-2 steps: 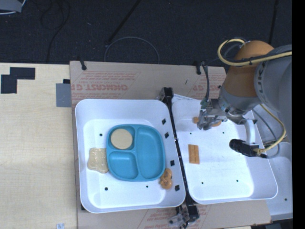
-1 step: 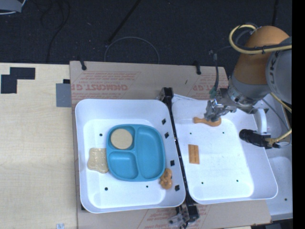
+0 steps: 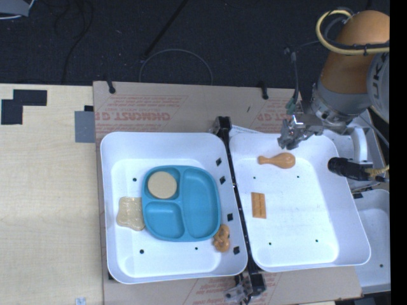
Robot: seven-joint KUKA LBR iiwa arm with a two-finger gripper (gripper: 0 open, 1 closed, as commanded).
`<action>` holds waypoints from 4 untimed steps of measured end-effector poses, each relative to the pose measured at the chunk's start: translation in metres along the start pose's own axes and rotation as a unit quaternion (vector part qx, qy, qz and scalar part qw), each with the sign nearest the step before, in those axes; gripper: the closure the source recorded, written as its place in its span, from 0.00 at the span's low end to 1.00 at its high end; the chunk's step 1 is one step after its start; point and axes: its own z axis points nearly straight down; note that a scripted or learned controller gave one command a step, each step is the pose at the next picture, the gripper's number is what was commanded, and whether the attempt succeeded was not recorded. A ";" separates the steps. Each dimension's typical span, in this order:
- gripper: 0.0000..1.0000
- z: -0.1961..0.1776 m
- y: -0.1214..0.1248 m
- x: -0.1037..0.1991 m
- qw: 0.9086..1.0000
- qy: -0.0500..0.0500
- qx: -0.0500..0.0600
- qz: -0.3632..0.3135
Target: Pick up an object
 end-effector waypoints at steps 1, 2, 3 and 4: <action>1.00 0.016 -0.004 0.049 1.000 0.001 0.004 -0.001; 1.00 0.022 -0.011 0.090 1.000 0.001 0.004 -0.001; 1.00 0.015 -0.018 0.139 1.000 0.001 0.003 -0.001; 1.00 0.029 -0.017 0.188 1.000 0.000 0.004 -0.001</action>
